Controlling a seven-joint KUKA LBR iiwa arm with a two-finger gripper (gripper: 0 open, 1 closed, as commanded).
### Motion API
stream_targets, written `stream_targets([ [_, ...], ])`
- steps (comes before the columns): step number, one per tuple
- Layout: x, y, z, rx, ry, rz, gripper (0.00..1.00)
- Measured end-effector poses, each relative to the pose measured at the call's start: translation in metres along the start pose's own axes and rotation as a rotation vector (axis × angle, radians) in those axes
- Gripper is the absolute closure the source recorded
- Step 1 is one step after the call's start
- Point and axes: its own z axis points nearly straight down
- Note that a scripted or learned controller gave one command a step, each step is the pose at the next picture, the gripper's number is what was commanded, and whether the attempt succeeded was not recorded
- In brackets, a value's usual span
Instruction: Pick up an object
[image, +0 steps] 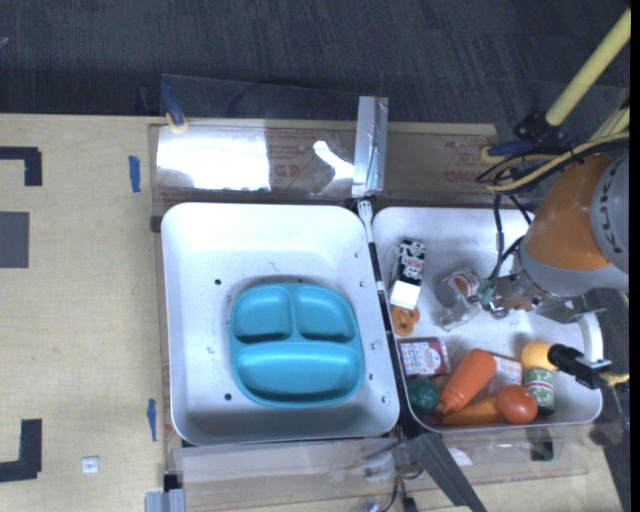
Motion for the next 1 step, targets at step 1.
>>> stream_targets([
  [1,-0.0299,0.0523,0.0014,0.001,-0.001,-0.142,0.00],
])
